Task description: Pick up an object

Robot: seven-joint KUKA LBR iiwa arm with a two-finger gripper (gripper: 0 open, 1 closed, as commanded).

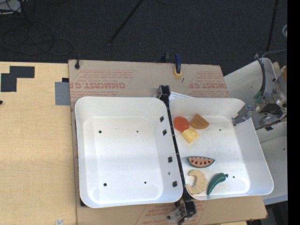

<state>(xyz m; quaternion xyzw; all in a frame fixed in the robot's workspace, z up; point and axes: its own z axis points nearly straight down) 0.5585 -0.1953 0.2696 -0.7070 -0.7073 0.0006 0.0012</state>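
A pale wooden worktop point(33, 153) filled the left of the view, with a brown cardboard sheet point(117, 78) laid on it under both bins. A blue clamp point(177, 64) gripped the sheet's far edge at about 12 o'clock.

The left bin point(78, 125) sat at 9 o'clock from the view's centre. Its right rim touched the right bin point(263, 165) along a row of black clips point(169, 139).

All the loose things lay in the right bin, toward its left half. A red-orange round piece point(181, 123) sat at about 10 o'clock in that bin. A yellow block point(190, 135) lay just beside it, and a brown wedge point(199, 122) lay close to both. Below them, near the bin's middle, lay a watermelon slice point(201, 161), apart from the rest. At about 7 o'clock a beige crescent point(197, 181) rested against the near rim. A green pepper point(215, 183) lay just to its right.

The gripper point(243, 116) stood at 3 o'clock, over the right bin's right rim, well apart from every object. The arm point(272, 102) reached in behind it. Nothing showed in the gripper's grasp. Whether it was spread or closed could not be made out.
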